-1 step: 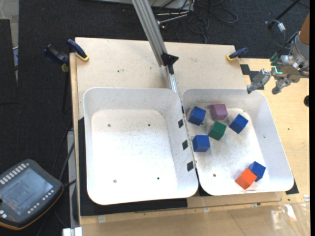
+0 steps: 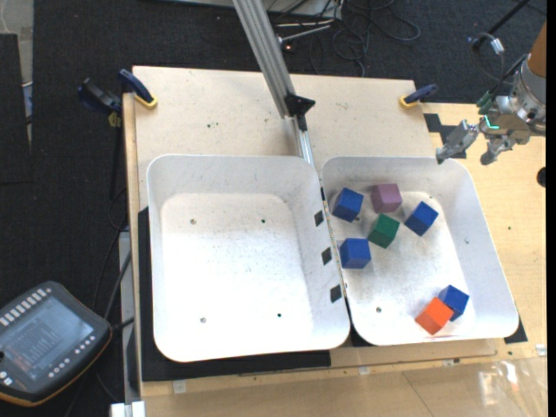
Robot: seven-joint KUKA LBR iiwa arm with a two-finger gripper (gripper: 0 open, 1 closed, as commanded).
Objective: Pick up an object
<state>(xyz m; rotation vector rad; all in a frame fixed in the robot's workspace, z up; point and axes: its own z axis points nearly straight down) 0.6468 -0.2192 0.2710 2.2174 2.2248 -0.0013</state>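
While parked above bench beyond R bin's (image 2: pixel 486 233) far R corner, gripper (image 2: pixel 473 143) hangs w/ fingers apart, clamped on nothing, well apart from cubes. Two white bins side by side, rims touching at centre. L bin (image 2: pixel 174 181): just dark specks on floor. R bin: six cubes. Far cluster: blue cube (image 2: pixel 348 203), purple cube (image 2: pixel 386 197) just beside it, blue cube (image 2: pixel 421 217) to R, green cube (image 2: pixel 383 230) between them, another blue cube (image 2: pixel 354 253) nearer, by divider. Near R corner: orange cube (image 2: pixel 434 316) touching a blue cube (image 2: pixel 453 301). All small, solid-coloured, matte. Pendant (image 2: pixel 39 341) lower L, screen text too blurred to read.
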